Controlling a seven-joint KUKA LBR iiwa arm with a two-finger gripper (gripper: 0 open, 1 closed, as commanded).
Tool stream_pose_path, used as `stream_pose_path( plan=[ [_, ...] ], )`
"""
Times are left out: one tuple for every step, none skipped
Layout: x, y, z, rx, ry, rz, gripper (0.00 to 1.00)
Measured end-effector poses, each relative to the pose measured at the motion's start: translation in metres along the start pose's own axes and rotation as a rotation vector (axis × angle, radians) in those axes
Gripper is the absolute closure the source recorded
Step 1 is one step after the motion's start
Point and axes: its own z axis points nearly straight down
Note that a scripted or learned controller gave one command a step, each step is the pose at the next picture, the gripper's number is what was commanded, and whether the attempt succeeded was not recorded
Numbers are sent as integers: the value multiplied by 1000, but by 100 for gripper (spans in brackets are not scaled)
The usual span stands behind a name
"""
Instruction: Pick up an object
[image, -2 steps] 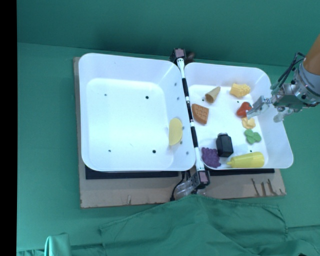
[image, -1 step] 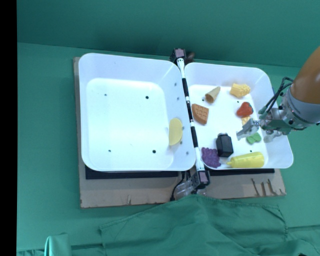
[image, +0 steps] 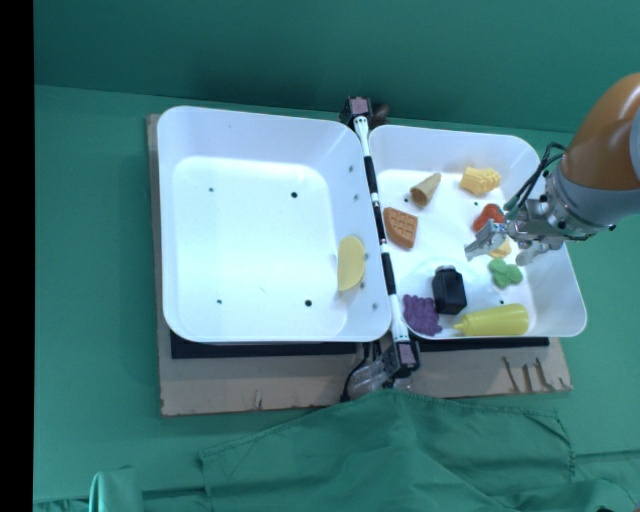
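Note:
The right bin (image: 555, 215) holds several toy foods. They include an ice-cream cone (image: 425, 188), a yellow corn piece (image: 480, 180), an orange waffle (image: 401, 227), a red piece (image: 488, 215), a black block (image: 449, 290), purple grapes (image: 421, 314), a yellow squash (image: 493, 320) and a green broccoli (image: 505, 272). My gripper (image: 505, 246) hangs low over the right side of this bin, between the red piece and the broccoli. It is open, its fingers (image: 483, 241) spread on either side of a small yellow piece (image: 499, 248). It holds nothing lifted.
The left bin (image: 200, 150) has a yellow slice (image: 350, 262) leaning at its right wall. A black-and-white bar (image: 378, 225) runs between the bins. Green cloth (image: 400, 450) lies in front of the bench. The arm (image: 600, 160) enters from the right.

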Motion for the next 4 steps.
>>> stream_pose_path(
  plan=[
    [17,53,39,-10,-4,-3,0],
    [14,54,22,-23,-7,3,100],
    [21,-5,35,-22,-4,2,100],
    [40,53,36,-13,-3,-3,100]
  ],
)
